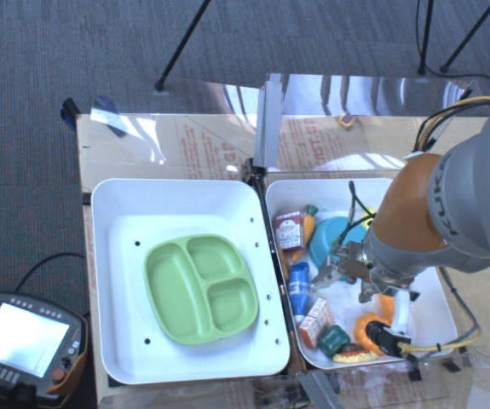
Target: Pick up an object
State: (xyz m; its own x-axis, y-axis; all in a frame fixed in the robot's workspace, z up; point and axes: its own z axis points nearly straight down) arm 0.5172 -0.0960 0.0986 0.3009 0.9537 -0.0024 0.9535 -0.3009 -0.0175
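From where I stand, the gripper (338, 271) hangs low over the middle of the right bin (330, 181). The arm (428, 220) looms over it from 3 o'clock. Whether the gripper is wide or narrow I cannot tell, as the wrist covers it from above. I see nothing held in it.

The things to pick from all lie in this bin, crowded round the gripper:
- A blue cup (328, 237) sits at 11 o'clock, just beside the gripper and partly under the wrist.
- A blue bottle (298, 285) lies at 8 o'clock along the bin's left wall.
- A red packet (289, 228) lies further out at 10 o'clock, with a small orange carrot (310, 221) touching its right side.
- A white and red carton (314, 322) leans at 7 o'clock.
- A dark green block (332, 340) sits at 6 o'clock, just beside the carton.
- A banana (354, 358) lies beyond the block, against the near wall.
- An orange toy (367, 325) sits at 5 o'clock, half covered by the robot's own fittings, so I cannot make out its shape.

The arm hides most of the bin's right half.

Well off at 9 o'clock is the left bin (176, 196), which holds a green divided plate (202, 288). A metal post (268, 126) rises between the two bins at 12 o'clock. A pendant (23, 343) with a lit screen lies on the floor at 8 o'clock, cut off by the edge of the view.
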